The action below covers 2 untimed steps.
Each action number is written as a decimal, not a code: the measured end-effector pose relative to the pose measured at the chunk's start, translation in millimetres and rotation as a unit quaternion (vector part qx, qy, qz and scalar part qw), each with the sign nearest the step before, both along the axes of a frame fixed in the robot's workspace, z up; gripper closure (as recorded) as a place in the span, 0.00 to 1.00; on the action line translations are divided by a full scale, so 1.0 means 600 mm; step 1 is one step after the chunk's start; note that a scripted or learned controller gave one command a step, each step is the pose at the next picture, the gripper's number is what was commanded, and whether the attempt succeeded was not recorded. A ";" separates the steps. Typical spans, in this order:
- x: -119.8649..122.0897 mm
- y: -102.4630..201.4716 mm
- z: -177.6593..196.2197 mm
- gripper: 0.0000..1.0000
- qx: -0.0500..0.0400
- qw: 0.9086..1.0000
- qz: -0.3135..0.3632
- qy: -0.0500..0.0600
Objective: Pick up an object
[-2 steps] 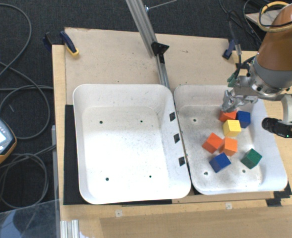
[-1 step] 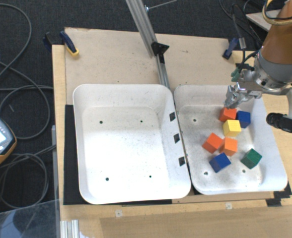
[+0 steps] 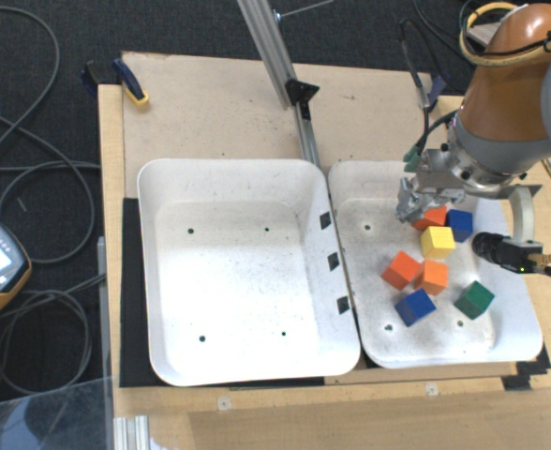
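Blocks are clustered in the right bin (image 3: 379, 340), and an orange block (image 3: 434, 217) at the far end of the cluster is found directly under the gripper (image 3: 416, 204). A yellow block (image 3: 438, 241) lies just nearer. Gripper opening cannot be told.

There is one camera, fixed above the bench (image 3: 210, 101) and looking down at a slant, so the far edge of the bench lies toward the top of the picture and the near edge toward the bottom. It stands far enough to take in both white bins whole, the left bin (image 3: 163, 195) and the right bin (image 3: 369, 181), with dark floor and cables around. The arm (image 3: 514, 82) enters from the right side of the picture
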<state>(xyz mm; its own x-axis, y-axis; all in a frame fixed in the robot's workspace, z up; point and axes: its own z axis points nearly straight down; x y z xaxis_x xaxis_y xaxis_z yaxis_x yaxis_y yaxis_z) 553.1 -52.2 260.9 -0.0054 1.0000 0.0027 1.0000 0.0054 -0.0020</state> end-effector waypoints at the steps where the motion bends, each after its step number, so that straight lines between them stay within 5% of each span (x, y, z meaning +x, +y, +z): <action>1: -0.014 0.086 0.005 1.00 0.000 1.000 0.001 0.000; 2: -0.041 0.174 -0.023 1.00 0.000 1.000 0.001 0.001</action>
